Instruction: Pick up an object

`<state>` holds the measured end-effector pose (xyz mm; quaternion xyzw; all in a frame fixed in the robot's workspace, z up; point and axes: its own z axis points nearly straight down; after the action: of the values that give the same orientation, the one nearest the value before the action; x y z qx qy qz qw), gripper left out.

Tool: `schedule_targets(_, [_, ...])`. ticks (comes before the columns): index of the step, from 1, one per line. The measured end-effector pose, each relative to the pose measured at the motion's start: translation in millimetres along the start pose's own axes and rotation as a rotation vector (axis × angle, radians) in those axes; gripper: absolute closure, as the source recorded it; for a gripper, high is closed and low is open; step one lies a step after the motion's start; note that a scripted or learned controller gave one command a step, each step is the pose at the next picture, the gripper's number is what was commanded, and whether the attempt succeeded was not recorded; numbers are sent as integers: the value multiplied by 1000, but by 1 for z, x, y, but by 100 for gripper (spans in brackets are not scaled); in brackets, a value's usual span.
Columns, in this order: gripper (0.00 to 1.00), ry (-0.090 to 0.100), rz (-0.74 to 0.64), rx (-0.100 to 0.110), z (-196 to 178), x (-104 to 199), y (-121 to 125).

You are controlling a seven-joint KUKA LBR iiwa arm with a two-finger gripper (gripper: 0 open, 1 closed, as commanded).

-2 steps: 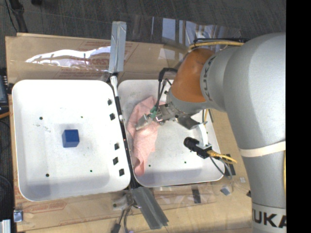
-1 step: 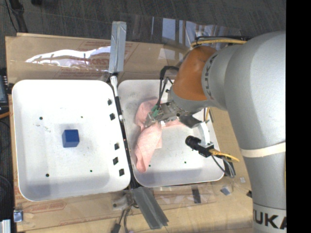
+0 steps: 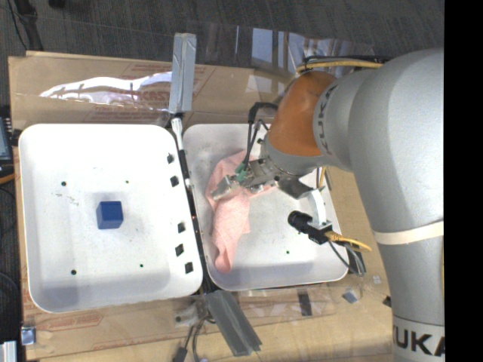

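Note:
A pink cloth (image 3: 230, 216) lies crumpled along the left side of the right bin (image 3: 302, 271), running from mid-bin toward its front left corner. My gripper (image 3: 235, 185) is low over the cloth's upper part, reaching in from the right under the orange wrist band. Its metal tip touches or nearly touches the fabric. A small blue cube (image 3: 110, 214) rests on the floor of the left bin (image 3: 45, 149), far from the gripper.
A black cable with a yellow connector (image 3: 317, 231) hangs off the wrist over the right bin's right side. The grey arm body (image 3: 392, 149) covers the bench's right. Black clips (image 3: 181, 225) line the divide between the bins.

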<state>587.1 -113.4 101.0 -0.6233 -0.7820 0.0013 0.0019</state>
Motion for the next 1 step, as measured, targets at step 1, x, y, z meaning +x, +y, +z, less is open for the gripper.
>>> schedule_targets(1, [100, 1, -5, 3, -9, 1, 0])
